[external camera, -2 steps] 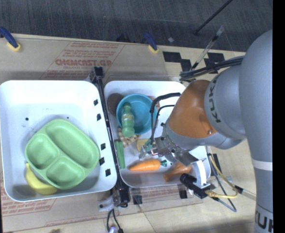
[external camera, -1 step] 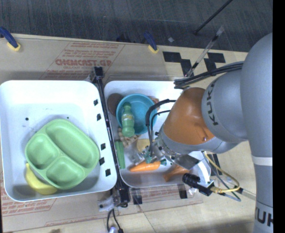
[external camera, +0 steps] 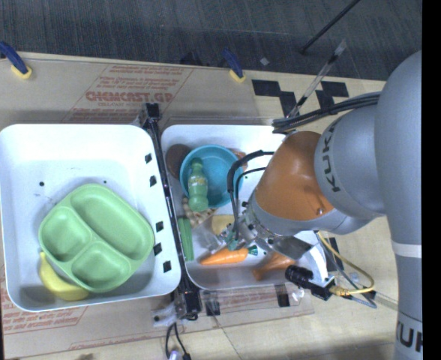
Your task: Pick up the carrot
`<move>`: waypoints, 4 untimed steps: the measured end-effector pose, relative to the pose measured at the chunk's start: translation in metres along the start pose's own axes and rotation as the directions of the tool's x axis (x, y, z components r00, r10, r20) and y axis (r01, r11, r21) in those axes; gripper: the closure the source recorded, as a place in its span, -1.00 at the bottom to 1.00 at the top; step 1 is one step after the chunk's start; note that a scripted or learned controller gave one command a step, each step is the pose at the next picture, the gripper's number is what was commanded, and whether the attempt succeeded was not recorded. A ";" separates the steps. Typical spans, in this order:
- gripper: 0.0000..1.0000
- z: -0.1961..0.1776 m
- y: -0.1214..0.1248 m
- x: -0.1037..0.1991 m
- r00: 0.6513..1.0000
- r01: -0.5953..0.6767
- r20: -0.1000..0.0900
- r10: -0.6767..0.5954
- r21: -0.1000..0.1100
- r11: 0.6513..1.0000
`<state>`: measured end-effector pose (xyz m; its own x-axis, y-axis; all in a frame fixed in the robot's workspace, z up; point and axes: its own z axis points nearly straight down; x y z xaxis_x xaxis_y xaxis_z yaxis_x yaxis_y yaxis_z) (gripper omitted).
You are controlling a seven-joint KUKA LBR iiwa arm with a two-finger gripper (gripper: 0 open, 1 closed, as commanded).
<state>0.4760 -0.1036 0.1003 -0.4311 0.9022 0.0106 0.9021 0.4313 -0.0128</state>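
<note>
- The pale green three-compartment plastic plate (external camera: 97,235) rests tilted in the left shallow white bin (external camera: 25,156), propped on a yellow object (external camera: 55,282) beneath its lower edge, well apart from the work.
- A blue plastic bowl (external camera: 220,167) in the right shallow white bin (external camera: 205,135) carries a small green bottle (external camera: 197,187) lying across its rim.
- The orange tapered carrot (external camera: 225,258) lies flat near that bin's front wall, tip pointing left.
- The jaws (external camera: 243,240) sit just above the carrot's thick end; how far apart they stand, I cannot tell.

Dark grey carpet floor (external camera: 130,13) behind cardboard-topped bench (external camera: 123,88) w/ blue clamps (external camera: 14,60).
</note>
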 end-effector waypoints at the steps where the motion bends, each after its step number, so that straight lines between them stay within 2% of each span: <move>1: 1.00 -0.010 0.001 0.000 1.000 0.010 -0.001 -0.010 0.004 1.000; 2: 1.00 -0.019 0.001 0.000 1.000 0.018 -0.003 -0.018 0.007 1.000; 3: 1.00 0.009 -0.006 -0.013 0.991 0.134 0.004 -0.134 -0.004 0.991; 4: 1.00 -0.062 0.001 -0.004 1.000 0.006 0.009 -0.006 -0.010 1.000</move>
